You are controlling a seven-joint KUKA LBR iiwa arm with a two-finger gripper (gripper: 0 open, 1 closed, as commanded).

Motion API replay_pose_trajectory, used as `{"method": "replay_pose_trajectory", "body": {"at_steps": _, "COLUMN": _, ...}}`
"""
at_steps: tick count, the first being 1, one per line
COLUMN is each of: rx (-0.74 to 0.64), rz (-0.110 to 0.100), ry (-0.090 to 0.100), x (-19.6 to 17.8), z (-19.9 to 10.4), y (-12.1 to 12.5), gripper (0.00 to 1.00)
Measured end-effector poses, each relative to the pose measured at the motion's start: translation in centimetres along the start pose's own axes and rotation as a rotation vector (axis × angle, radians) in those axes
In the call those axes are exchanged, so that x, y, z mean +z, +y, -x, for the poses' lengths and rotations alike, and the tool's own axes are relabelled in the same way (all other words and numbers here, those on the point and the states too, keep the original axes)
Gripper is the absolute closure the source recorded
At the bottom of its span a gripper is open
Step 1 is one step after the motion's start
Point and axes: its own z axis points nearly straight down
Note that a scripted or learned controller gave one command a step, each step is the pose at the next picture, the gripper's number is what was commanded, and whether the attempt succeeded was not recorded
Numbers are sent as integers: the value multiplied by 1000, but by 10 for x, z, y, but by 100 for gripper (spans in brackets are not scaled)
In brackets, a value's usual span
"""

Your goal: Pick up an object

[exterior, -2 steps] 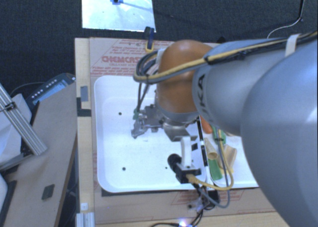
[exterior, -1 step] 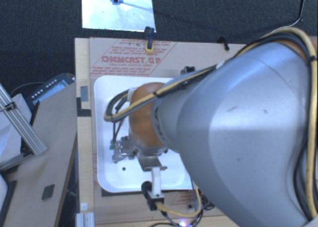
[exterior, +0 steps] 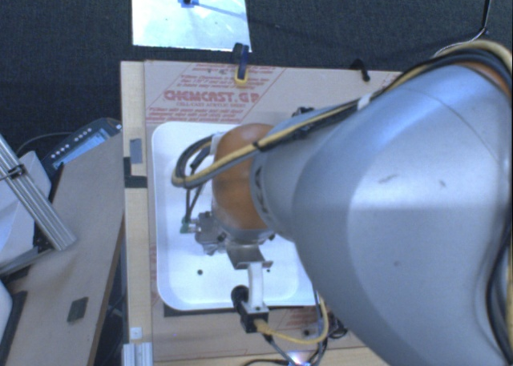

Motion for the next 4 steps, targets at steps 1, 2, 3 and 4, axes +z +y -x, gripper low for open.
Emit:
{"method": "replay_pose_trajectory", "body": {"at_steps": 1, "rx": -6, "rz": 6, "ry": 3, "x": -69, "z": -17, "y": 1, "gripper": 100}}
{"method": "replay_pose_trajectory", "body": {"at_steps": 2, "rx": -2, "rz": 0, "ry": -1, "x": -48, "z": -15, "y": -1, "gripper": 100}}
{"method": "replay_pose_trajectory", "body": {"at_steps": 3, "rx": -1, "rz": -1, "ry": -1, "x": -34, "z": -15, "y": -1, "gripper": 100}}
{"method": "replay_pose_trajectory", "body": {"at_steps": 4, "rx": -1, "rz": -3, "ry": -2, "x": -1, "z": -6, "y": -1, "gripper": 100}}
